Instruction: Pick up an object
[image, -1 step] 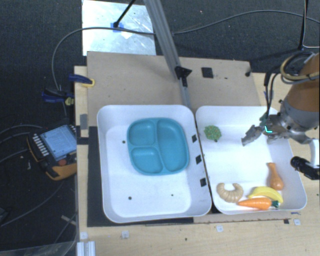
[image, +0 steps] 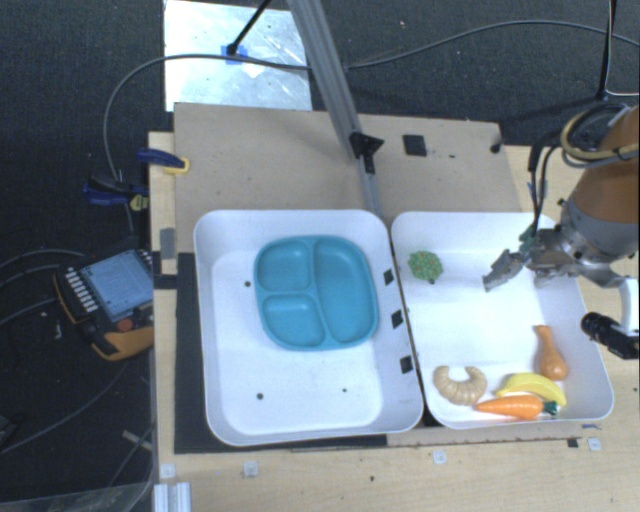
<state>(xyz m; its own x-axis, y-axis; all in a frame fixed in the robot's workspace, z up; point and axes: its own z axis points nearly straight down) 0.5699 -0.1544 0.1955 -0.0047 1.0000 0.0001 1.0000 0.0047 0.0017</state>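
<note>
- Reaching in from the right edge of the frame, the grey arm with the orange band (image: 600, 185) holds its two-finger gripper (image: 500, 275) above the upper part of the right-hand shallow white bin (image: 500, 320).
- Gripper state: whether it is parted or closed cannot be told at this resolution; no object is seen in its grasp.
- Right bin, upper left: a small green broccoli-like toy (image: 425, 265), left of the gripper and apart from it.
- Right bin, lower right corner: a cluster of toy foods, namely a tan curled croissant-like piece (image: 459, 384), an orange carrot (image: 510, 406), a yellow banana (image: 535, 387) and an orange-brown drumstick-shaped piece (image: 549, 353). The carrot and banana lie touching.
- Left-hand shallow white bin (image: 230, 400), centre of frame: holds a blue plastic plate with three compartments (image: 316, 292), lying flat.
- Both bins rest on a brown board (image: 270, 150).
</note>
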